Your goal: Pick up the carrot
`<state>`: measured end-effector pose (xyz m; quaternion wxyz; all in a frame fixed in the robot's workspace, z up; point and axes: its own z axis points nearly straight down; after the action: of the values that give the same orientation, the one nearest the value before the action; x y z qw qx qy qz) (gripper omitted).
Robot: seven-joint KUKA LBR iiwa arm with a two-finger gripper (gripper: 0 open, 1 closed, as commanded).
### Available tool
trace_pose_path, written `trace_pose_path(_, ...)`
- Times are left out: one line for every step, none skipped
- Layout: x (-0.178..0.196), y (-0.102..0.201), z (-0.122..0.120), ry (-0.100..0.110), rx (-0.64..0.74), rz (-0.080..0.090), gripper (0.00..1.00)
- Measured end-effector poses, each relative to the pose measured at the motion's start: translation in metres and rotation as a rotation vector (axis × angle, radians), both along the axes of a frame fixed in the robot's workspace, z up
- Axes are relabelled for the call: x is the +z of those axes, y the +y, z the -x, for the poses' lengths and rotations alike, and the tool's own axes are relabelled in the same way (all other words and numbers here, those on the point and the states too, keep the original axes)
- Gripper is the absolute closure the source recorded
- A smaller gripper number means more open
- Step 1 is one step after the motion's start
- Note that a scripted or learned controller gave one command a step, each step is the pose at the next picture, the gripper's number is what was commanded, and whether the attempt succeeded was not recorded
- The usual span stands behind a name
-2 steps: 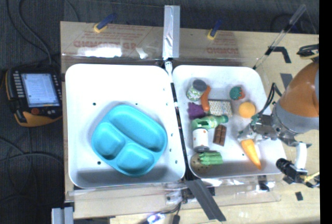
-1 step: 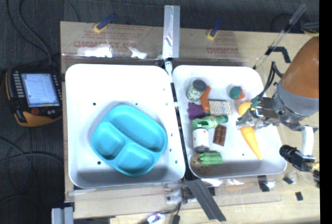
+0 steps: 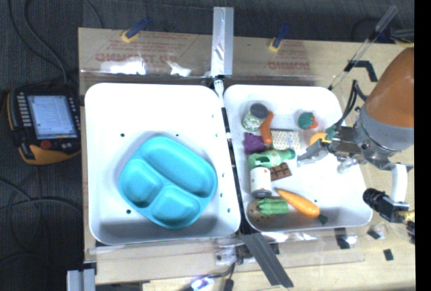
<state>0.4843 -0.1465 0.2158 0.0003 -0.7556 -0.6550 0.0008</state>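
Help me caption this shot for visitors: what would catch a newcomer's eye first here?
Probably the big blue divided plate, lying alone in the left bin. Next, the cluster of small toys crowded along the left side of the right bin, with the orange carrot lying near its front edge. The grey arm's gripper reaches in from the right, above that bin.

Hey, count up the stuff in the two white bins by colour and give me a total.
Blue: 1, divided plate
Orange: 2, carrot, sausage-shaped piece
Green: 2, bottle, leafy bundle
Purple: 1, small piece
Teal: 1, round piece
White or grey: 2, tin, can
Total: 9, small ones hard to identify.
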Motion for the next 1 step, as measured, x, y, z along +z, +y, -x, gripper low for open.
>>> trace_pose_path(-0.0828, 0.0236, 0.0010, 0.001, 0.182, -0.002, 0.00)
